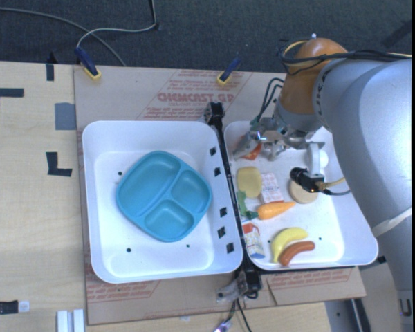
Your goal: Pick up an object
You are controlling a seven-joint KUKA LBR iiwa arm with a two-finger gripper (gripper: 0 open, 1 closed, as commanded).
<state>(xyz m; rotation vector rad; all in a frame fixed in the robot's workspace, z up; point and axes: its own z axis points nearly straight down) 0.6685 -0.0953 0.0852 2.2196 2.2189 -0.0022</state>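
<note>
White plastic forms the two shallow bins, which are set side by side on a cardboard sheet (187, 99). The right bin (346, 244) is taken as the landmark for all positions below.

The left bin (104, 254) is seated directly against the right bin's left wall. A blue divided plate (164, 194) is laid flat near its middle.

The arm (373, 137), grey with an orange band (306, 75) above the wrist, is extended over the right bin's far end. The gripper (266, 144) is positioned low at the bin's far left corner, close to the dividing wall. Whether it is open or closed cannot be told, as the assembly is seen as a blur of metal parts and cables. No object is seen to be held in it.

The candidate objects are located inside the right bin. A pale yellow round piece (249, 180) is placed by the left wall, just nearer the camera than the gripper. A small white packet (270, 183) is set just beside it. An orange carrot (277, 210) is laid across the middle of the bin. A yellow banana (288, 238) and a reddish-brown sausage (297, 251) are found touching each other at the near end. A small printed packet (252, 241) is lodged against the left wall near that end. A beige round item (303, 194) is located toward the bin's right side, under a black part of the arm.
</note>
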